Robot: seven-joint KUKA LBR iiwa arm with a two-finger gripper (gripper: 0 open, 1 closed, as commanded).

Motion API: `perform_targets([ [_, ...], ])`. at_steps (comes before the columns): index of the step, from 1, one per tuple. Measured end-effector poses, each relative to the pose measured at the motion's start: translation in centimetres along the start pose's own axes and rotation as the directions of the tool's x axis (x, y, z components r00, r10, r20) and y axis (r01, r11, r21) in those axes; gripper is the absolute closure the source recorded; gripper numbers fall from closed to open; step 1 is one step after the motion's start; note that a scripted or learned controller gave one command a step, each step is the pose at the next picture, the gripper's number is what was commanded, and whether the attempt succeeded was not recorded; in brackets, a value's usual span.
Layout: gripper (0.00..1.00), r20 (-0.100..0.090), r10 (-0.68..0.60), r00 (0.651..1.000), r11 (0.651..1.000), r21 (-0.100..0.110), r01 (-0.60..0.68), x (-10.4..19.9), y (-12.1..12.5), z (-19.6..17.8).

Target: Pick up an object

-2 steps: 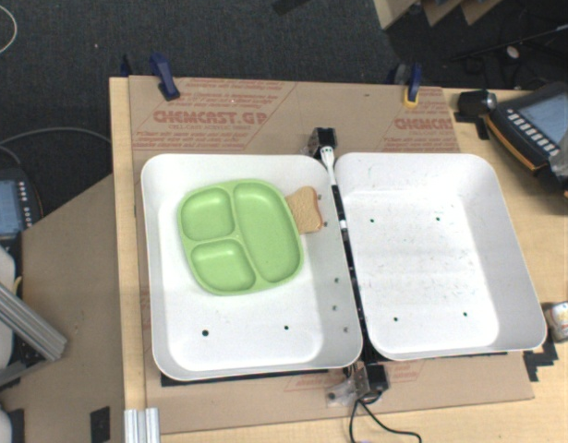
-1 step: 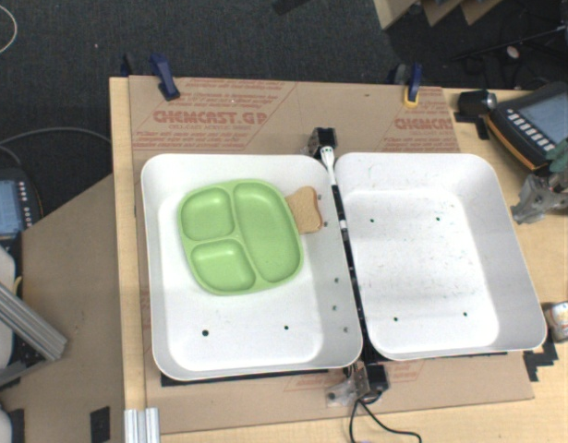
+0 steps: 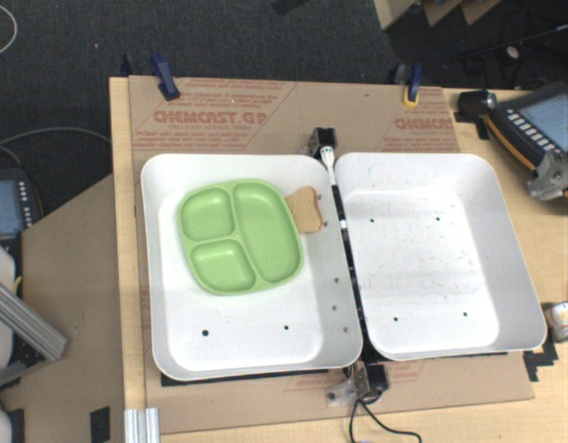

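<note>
Brown board covers the bench under two white bins. Nearest you, the left bin (image 3: 247, 340) has bare floor at its six o'clock; beyond that lies a green divided plate (image 3: 239, 236). At the plate's two o'clock, touching its rim, rests a small tan sponge-like block (image 3: 306, 209), long axis running near to far. Expect the arm from three o'clock, crossing the right bin (image 3: 431, 257). You cannot tell the pincer's state.

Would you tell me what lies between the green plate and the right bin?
In the camera view, a tan sponge-like block rests against the green plate, before the right bin.
</note>
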State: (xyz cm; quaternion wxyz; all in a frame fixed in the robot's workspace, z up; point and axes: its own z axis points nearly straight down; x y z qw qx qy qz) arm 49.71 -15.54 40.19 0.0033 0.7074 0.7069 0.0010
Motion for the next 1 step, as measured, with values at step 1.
perform_targets([
  [1, 1.0, -0.006, -0.003, 1.0, 1.0, 0.012, 0.003, 3.82, -1.91, 5.82],
])
